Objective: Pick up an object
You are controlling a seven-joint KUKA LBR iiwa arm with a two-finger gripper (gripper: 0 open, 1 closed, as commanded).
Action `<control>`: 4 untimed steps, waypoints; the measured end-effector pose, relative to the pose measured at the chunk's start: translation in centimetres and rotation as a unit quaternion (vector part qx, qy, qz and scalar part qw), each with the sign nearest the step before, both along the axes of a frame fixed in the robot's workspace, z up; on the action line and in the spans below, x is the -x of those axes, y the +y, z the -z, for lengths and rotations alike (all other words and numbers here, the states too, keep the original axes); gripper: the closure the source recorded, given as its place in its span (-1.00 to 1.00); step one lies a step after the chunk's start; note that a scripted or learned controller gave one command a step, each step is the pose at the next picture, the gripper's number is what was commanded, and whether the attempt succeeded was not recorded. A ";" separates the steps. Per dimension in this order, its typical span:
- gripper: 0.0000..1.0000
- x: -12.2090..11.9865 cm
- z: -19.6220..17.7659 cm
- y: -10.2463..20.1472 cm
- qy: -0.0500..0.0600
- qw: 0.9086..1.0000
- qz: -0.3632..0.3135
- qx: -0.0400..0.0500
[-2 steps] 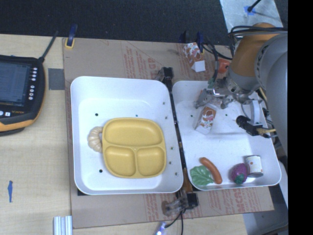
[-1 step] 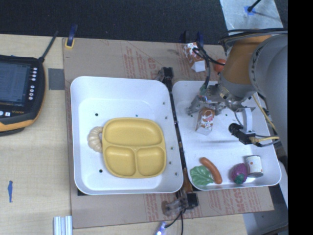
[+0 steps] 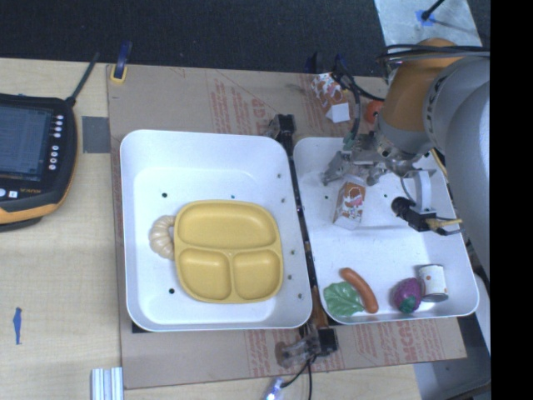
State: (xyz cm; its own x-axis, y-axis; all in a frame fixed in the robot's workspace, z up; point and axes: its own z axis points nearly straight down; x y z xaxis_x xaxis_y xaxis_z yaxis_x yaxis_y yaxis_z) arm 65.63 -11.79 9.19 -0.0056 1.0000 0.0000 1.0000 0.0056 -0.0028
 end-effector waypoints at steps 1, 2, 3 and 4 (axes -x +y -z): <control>-1.00 2.0 0.0 -0.7 0.001 1.000 0.001 0.000; -1.00 0.4 0.0 -1.8 0.000 1.000 0.000 0.000; -1.00 4.0 0.0 0.4 0.001 1.000 0.001 0.000; 1.00 3.9 -1.1 0.3 0.001 1.000 0.000 0.001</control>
State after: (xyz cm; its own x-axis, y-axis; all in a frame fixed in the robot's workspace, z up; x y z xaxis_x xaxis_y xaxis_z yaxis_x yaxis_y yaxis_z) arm 61.70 -11.52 10.27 -0.0050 1.0000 -0.0016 1.0000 0.0050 -0.0055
